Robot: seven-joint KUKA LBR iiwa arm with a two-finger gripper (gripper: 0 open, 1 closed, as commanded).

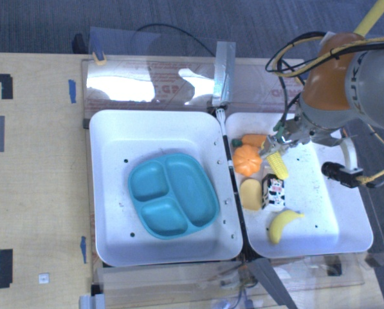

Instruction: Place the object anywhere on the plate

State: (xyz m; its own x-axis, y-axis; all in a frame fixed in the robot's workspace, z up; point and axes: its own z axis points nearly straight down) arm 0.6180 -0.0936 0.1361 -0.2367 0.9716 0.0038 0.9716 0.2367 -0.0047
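Observation:
A blue plate (172,195) with three compartments lies in the left bin (108,140). My gripper (273,148) is low over the back left of the right bin (327,217). Its tip is right at the upper end of a yellow corn cob (279,165), and I cannot make out whether it touches the cob. An orange pumpkin (247,161) sits just left of the gripper, with another orange piece (253,140) behind it.
The right bin also holds a pale yellow rounded piece (250,194), a black-and-white carton (275,192) and a banana (282,224) toward the front. The ridge between the two bins (231,179) runs between the objects and the plate.

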